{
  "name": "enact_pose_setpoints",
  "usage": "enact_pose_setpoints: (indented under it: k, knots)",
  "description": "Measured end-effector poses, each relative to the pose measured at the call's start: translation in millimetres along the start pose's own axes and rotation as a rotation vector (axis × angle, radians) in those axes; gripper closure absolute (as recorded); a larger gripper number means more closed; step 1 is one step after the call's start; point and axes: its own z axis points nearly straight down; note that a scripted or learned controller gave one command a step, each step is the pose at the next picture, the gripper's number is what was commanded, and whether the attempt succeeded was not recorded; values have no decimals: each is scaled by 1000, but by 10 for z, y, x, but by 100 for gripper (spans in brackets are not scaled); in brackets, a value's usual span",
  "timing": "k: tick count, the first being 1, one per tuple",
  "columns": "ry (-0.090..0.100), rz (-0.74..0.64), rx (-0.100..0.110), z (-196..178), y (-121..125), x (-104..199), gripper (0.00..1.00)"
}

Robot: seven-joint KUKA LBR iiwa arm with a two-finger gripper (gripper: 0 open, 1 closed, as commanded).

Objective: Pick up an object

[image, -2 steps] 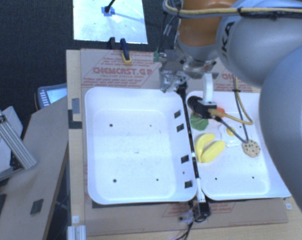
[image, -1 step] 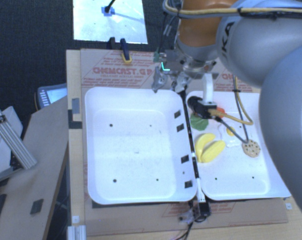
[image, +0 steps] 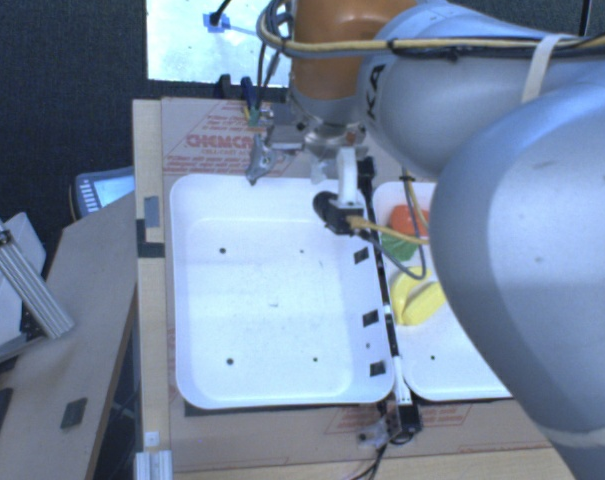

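- rail [image: 27, 283]: ribbed metal bar, lying at a slant, far left, off the bench
- screen [image: 104, 190]: small lit panel, just left of the bench's far corner
- bench [image: 92, 308]: tan board, bears everything listed below
- cardboard [image: 207, 138]: flat sheet with red print, under both bins, showing past their far edge
- left bin [image: 272, 308]: shallow, white, rounded corners; I count a few dark specks on its floor
- gripper [image: 255, 172]: hangs over the far rim of the left bin, tip pointing down, close above the rim; from this slant I cannot tell whether the jaws stand apart or together
- clips [image: 371, 318]: row of small black pieces along the seam where the two bins meet
- right bin [image: 452, 368]: white, side by side with the left bin; the arm covers much of it
- orange item [image: 410, 220]: in the right bin, far part, near the seam
- green item [image: 402, 249]: in the right bin, just on the near side of the orange item
- yellow item [image: 420, 303]: rounded, in the right bin, on the near side of the green item; its right side is hidden by the arm
- arm [image: 502, 188]: grey, orange band above the wrist, reaches in from the right
- note: I log all three task items in the right bin, across the seam from the gripper and apart from it
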Motion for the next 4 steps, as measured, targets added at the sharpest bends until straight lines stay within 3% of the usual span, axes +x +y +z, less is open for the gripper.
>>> enact_pose_setpoints:
  k: [1, 2, 3, 4]
  knots:
    - [3, -1, -3, -430, -6, 469, 0]
    - [1, -1, -2, -522, 0, 439, 100]
    - [5, 0, -11, -1810, -465, 389, 100]
    - [0, 1, 2, -1510, -529, 622, 100]
